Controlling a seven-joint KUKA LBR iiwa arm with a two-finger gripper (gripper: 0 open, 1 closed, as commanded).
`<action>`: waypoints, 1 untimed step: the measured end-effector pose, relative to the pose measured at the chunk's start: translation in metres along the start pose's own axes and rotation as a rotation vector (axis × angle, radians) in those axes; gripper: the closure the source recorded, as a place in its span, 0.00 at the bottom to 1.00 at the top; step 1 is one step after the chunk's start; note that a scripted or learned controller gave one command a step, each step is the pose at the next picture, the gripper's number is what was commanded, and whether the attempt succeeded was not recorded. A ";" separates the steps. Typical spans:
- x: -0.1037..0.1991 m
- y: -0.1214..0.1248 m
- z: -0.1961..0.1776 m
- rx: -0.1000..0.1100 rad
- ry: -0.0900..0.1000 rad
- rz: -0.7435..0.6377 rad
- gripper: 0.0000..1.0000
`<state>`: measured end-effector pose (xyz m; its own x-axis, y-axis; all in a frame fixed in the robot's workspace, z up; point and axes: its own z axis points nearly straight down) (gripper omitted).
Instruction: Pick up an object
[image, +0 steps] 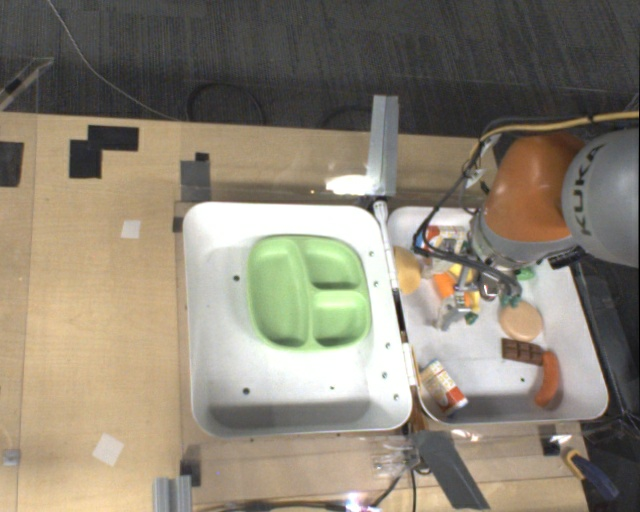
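Over the right bin (585, 400), the arm (560, 195) reaches in from 3 o'clock, orange band above the wrist, and the jaws (462, 305) hang down into the upper-left part of the bin. Their state cannot be told: the tips are lost among small clutter at this slant, and nothing can be confirmed as held between them.

Contents of right bin, clock positions taken from bin centre:
- orange piece (443, 284), 10 o'clock, just beside the jaws.
- tan round disc (521, 323), centre, lying flat.
- brown chocolate-like bar (524, 352), 5 o'clock, near the disc.
- sausage-shaped item (548, 381), 4–5 o'clock, against the right wall.
- small can (441, 386), 7 o'clock, lying on its side.

Left bin (210, 400) carries a green divided tray (305, 290). Both bins sit on the worktop (90, 330).

Judgement: nearest candidate is the orange piece. It looks like small toy food, so probably light, stiff, smooth plastic and prone to slipping. Best taken across its narrow width, centred. The can would roll; the disc lies too flat for an easy pinch.
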<state>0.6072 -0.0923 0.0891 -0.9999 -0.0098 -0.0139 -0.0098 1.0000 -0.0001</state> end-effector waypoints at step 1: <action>0.029 0.002 -0.001 0.001 -0.002 0.122 0.00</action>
<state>0.5782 -0.0904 0.0899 -0.9936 0.1116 -0.0156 0.1116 0.9937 0.0010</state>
